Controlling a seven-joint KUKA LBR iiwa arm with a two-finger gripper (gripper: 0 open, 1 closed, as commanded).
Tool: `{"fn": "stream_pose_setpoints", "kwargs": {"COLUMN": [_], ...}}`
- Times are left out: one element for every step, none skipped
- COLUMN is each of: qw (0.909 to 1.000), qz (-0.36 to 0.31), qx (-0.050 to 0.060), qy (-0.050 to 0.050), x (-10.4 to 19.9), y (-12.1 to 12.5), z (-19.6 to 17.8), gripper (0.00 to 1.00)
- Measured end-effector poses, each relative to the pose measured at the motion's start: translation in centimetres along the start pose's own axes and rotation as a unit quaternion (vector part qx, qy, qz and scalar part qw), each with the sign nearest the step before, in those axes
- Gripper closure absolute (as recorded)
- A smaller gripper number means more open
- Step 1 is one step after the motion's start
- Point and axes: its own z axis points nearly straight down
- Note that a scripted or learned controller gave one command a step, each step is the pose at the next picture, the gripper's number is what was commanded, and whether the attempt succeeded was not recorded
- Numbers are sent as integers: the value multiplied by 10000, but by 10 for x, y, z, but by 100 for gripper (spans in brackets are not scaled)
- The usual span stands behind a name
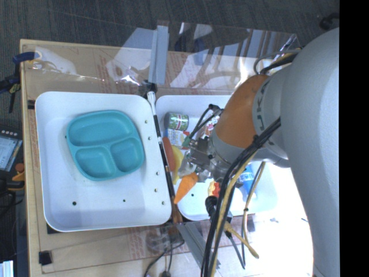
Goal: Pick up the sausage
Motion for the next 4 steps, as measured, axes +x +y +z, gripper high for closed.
{"fn": "stream_pose_setpoints", "kwargs": {"qw": [9880,9701,9968,9965], "qz": [-1543,-2427,-799,-839], "qx": [-28,-36,-3,32], "qy": [-6,-10,-16,-31], "x": [45,113,125,126], "y": [35,62,-8,-9], "z": [-1,-88,-46,-54], "gripper": [100,100,100,100]}}
